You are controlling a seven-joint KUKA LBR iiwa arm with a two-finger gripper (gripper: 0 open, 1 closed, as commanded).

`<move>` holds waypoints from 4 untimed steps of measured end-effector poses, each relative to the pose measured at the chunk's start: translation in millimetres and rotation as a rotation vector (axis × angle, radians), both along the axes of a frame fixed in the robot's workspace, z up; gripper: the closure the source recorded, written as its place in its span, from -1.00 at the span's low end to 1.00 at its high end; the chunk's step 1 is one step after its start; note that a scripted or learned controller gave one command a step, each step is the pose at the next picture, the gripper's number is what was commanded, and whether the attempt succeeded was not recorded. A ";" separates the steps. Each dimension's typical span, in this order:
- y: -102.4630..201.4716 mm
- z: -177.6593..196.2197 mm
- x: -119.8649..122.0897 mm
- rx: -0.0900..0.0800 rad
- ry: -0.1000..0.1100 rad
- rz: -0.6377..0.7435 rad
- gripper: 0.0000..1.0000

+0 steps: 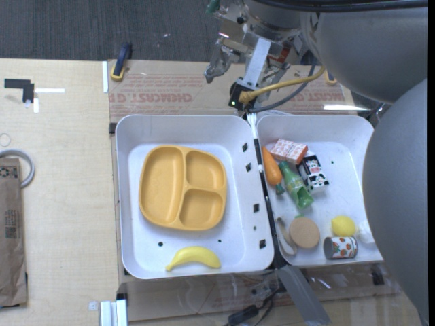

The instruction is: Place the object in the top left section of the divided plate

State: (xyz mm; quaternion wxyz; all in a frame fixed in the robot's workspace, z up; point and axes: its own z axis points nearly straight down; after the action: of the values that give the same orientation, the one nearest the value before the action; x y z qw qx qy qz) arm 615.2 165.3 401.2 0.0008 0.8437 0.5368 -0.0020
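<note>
We see the arm [380, 60] coming in from 3 o'clock, its grey bulk covering the frame from 1 to 4 o'clock. The wrist sits at 12 o'clock and is cluttered with cabling and a yellow hose. The gripper [216, 70] hangs at about 12 o'clock, pointing down toward 7 o'clock. Nothing visible between its tips. We can't make out the finger gap at this angle. A second link's grey edge runs along 3–5 o'clock.

Pale wooden bench [54, 182]; brown cardboard sheet [177, 94] behind the bins; dark carpet [102, 15] beyond.
</note>
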 end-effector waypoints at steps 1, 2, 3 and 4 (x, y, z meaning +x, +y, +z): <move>42.3 -120.1 -138.2 0.000 0.004 0.215 -1.00; 41.1 -112.6 -137.9 -0.005 0.009 0.215 1.00; 45.1 7.1 -76.3 -0.001 0.000 -0.072 1.00; 62.6 -171.9 -97.3 0.000 0.002 0.000 1.00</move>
State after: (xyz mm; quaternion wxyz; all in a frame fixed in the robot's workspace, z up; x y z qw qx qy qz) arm 517.9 227.9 229.3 0.0002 0.8436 0.5369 -0.0030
